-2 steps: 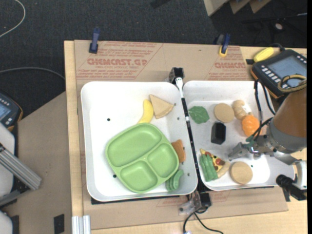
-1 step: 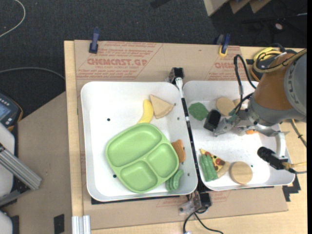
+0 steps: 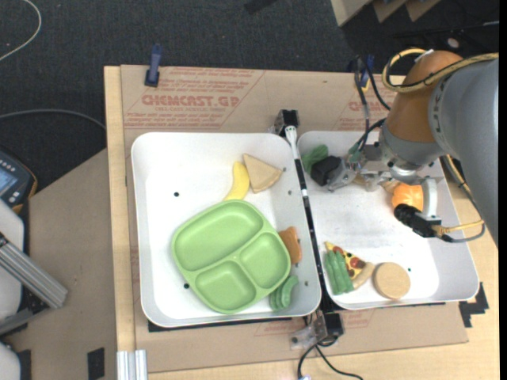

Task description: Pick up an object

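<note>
From my remote seat I saw the tool (image 3: 339,172) low in the right bin (image 3: 444,290), near its far left corner; I could not tell its state. A dark, rounded object (image 3: 325,168) lay just at its tip, with a green piece (image 3: 314,153) beside it against the bin wall. An orange, rounded fruit shape (image 3: 405,192) sat under the wrist, partly covered. Nearer me in that bin lay a flat pizza-slice toy (image 3: 348,267) with green edging and a round tan disc (image 3: 391,281) like a biscuit.

The left bin (image 3: 158,212) carried a smooth light-green divided plate (image 3: 230,255) with three compartments, a curved yellow banana (image 3: 238,180) touching a tan wedge (image 3: 261,172), a small orange-brown piece (image 3: 291,245) by the plate's right rim, and a ribbed green item (image 3: 283,294) at its near edge.

Both glossy white bins sat on a bench (image 3: 206,93) of brown printed board, over dark carpet (image 3: 119,14). A blue clip (image 3: 152,66) held the board's far edge.
</note>
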Action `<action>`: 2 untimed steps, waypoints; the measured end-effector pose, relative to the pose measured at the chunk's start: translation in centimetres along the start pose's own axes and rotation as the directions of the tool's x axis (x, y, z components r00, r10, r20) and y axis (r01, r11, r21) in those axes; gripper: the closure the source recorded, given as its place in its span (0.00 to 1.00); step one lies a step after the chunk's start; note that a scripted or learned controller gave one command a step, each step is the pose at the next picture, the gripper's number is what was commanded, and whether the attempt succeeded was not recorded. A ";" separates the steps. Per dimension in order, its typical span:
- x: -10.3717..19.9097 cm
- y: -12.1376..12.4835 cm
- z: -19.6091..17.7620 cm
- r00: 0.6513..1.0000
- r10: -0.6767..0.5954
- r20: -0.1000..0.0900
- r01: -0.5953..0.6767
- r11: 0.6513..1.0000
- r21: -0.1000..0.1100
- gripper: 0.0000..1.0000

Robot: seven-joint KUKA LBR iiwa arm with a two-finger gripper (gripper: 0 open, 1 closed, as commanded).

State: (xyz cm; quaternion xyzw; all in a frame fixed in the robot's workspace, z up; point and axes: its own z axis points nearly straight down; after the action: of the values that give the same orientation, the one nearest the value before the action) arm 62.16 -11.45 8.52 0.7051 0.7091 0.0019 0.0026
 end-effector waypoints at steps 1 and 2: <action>-8.5 -1.8 0.0 1.000 0.012 0.005 -0.012 1.000 0.004 0.00; -10.7 -11.3 -0.1 1.000 0.008 -0.012 -0.008 1.000 0.010 0.00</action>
State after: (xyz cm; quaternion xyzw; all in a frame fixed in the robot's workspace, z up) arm 50.96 -22.22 8.59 0.7080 0.7062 0.0025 -0.0053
